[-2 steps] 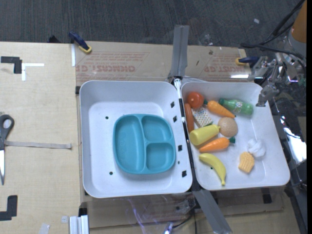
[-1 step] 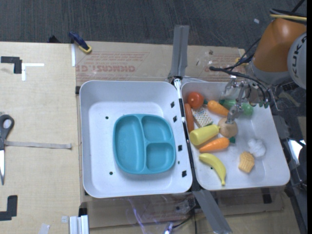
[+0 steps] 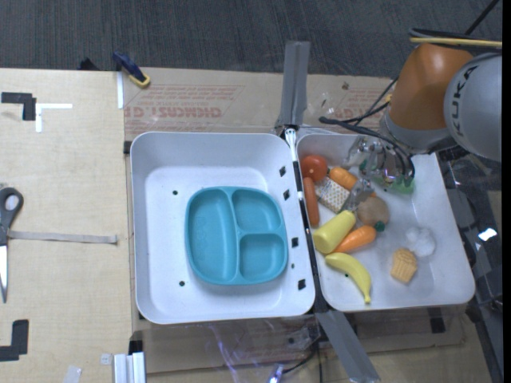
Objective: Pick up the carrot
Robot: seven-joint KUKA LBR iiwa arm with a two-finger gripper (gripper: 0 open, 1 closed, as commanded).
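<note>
Orange carrot (image 3: 357,238), one; banana (image 3: 352,271), one; pincer (image 3: 375,171) grip unclear.

You see a light wooden table (image 3: 64,278) under even light, with dark grey carpet floor (image 3: 200,14) beyond.

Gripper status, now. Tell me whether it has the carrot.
Gripper: low over the far end of the right white bin; open or shut cannot be told.
Orange carrot: lying in that bin beside the yellow banana, not held.
</note>
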